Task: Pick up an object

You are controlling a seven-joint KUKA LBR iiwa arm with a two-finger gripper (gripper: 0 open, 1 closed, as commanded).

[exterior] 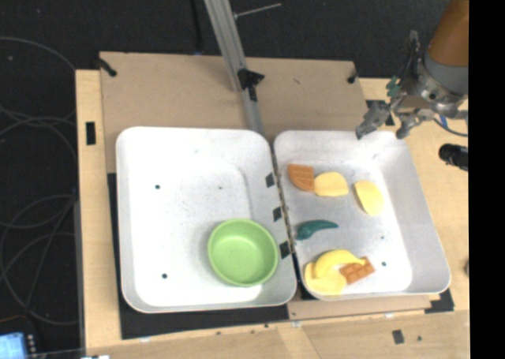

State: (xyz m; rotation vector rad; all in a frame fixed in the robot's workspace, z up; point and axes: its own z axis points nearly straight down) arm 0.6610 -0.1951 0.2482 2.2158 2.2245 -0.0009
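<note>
The gripper (387, 122) hangs above the far right corner of the right bin (418, 192), its two dark fingers spread apart with nothing between them. The arm above it shows a grey metal wrist and a smooth orange band.

Both bins are shallow white trays with rounded corners and a faintly speckled, matte surface. The left bin (158, 176) holds a round green bowl (243, 251) of smooth plastic, sitting near its front right corner.

The right bin holds the small pickable pieces, all well apart from the gripper. An orange wedge-shaped piece (300, 177) lies near the bin's left wall, touching a pale yellow rounded piece (331, 185) just to its right. Another pale yellow piece (368, 197), roughly oblong, lies a little farther right. A slim teal object (315, 228) with a tapered, curved shape rests near the left wall. At the front lies a lumpy yellow piece (327, 269) with a small flat orange-brown piece (357, 271) resting against it.

The bench (316, 73) is tan board. No writing or label can be read on anything.
</note>
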